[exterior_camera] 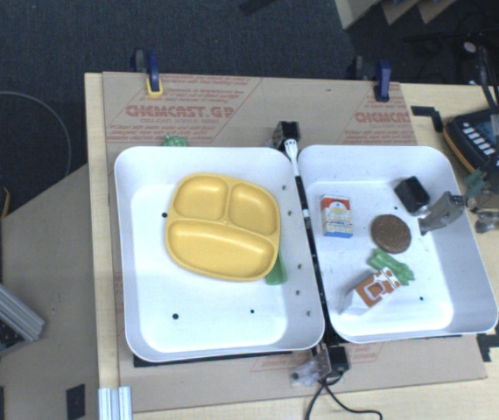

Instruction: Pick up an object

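While "CHEMCAST" reads across the board, the gripper, its grip unclear, hovers just right of a brown disc.

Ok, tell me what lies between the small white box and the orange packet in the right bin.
In the camera view, bare bin floor runs between the white box and the orange packet. The green piece and brown disc lie just right of that stretch.

Pretty even overhead light, nothing dim. The white bins come out bright, close to blown out, with only soft short shadows under the yellow tray. The whole frame's a bit soft and grainy, small labels unreadable, and the dark floor loses detail.
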Robot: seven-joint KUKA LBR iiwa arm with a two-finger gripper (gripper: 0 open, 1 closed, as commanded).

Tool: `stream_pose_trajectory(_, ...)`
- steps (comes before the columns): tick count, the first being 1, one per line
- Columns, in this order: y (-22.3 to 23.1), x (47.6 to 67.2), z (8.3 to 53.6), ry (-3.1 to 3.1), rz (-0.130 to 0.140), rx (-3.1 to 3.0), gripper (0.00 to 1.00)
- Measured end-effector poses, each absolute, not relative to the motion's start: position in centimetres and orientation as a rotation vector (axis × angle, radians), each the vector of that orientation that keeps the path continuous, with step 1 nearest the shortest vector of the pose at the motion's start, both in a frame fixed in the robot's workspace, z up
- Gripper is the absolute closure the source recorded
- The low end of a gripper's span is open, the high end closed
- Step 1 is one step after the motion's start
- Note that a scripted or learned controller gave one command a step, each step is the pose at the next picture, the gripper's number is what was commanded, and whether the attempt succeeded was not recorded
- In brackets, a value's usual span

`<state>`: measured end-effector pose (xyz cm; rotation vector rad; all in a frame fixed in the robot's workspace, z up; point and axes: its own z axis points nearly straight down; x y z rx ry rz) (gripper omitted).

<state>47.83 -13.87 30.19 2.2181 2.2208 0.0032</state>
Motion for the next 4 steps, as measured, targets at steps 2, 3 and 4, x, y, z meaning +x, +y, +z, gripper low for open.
stream_pose_trajectory(2, -11.5, 47.9, 8.1, 2.223, -0.001, 2.223, 0.00)
stream_pose_trajectory(3, -9.2, 48.0, 12.5, 2.222, 0.005, 2.216, 0.00)
stream_pose_trajectory(4, -9.8, 48.1, 8.6, 2.215, 0.004, 2.217, 0.00)
